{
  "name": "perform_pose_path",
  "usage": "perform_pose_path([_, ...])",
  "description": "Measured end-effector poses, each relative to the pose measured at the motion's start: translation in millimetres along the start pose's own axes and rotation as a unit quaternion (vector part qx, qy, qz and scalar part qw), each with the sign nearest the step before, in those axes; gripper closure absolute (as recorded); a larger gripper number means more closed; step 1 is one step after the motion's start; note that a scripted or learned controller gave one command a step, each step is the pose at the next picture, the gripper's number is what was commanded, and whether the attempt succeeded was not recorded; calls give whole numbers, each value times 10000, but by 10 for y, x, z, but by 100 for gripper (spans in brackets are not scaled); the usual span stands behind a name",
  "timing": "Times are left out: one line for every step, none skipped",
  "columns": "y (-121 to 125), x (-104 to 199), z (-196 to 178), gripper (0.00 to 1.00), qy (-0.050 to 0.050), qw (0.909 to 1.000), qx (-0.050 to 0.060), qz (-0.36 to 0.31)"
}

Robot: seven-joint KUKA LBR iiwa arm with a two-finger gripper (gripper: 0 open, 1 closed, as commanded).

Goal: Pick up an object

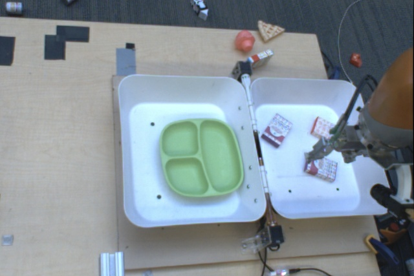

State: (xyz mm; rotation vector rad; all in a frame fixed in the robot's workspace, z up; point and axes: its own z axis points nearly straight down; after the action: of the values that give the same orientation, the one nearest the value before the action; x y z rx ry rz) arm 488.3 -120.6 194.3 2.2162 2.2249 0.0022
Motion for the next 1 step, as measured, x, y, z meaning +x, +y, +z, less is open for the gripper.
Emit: perform_pose_path([16, 139, 969, 0, -13, 10000, -51, 10])
